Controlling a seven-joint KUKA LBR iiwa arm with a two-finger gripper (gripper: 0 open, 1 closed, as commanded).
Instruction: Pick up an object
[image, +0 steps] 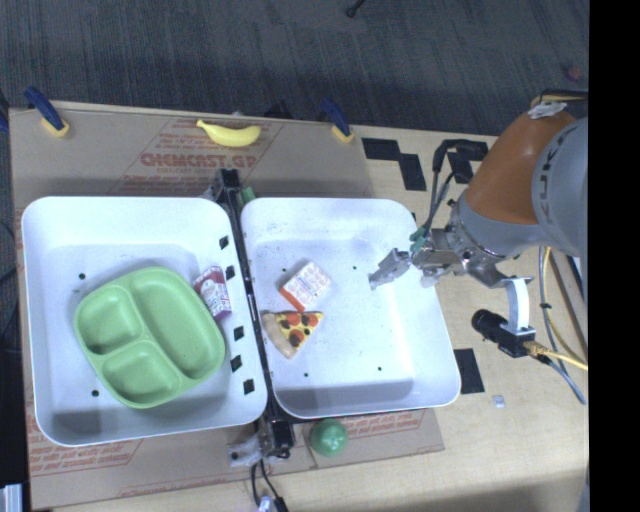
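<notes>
Green and round, a small ball (327, 437) sits on the cardboard (380, 432) at the near edge of the bench, just outside the right bin (425, 345). Behind it, inside that bin's left part, a toy pizza slice (291, 328) lies flat, and a small white and orange box (305, 285) rests just beyond it, close to but apart from the slice.

Reaching in from the right, the arm (525, 190) holds its gripper (385, 270) low over the right bin's far right part. Whether the jaws are spread or closed cannot be told from this angle; nothing is seen between them. Both the box and the pizza slice lie to the left of the gripper, well apart from it, with bare white floor between.

Across the divider, the left bin (50, 250) carries a green divided plate (148, 335) with three compartments, and a small red and white packet (212, 291) lies against the plate's right rim, near the divider.

At the far edge of the cardboard a yellow banana (229, 131) lies crosswise, flanked by two blue clamps (46, 110).
</notes>
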